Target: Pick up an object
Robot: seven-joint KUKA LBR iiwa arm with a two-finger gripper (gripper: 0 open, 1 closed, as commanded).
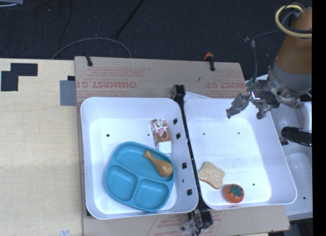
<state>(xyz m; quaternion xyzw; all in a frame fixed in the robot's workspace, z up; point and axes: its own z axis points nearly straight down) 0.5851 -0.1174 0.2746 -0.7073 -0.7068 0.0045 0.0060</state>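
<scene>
Over the right bin's (285,163) two-o'clock corner my claw (249,106) hangs spread open and empty. At five o'clock lie a tomato (234,193) and a cracker (211,175), both likely light, stiff plastic; I'd pinch the cracker across its width. White floor looks slick, with room all around.

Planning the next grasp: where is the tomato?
The tomato lies in the right bin, at its near edge, just right of the toast.
</scene>
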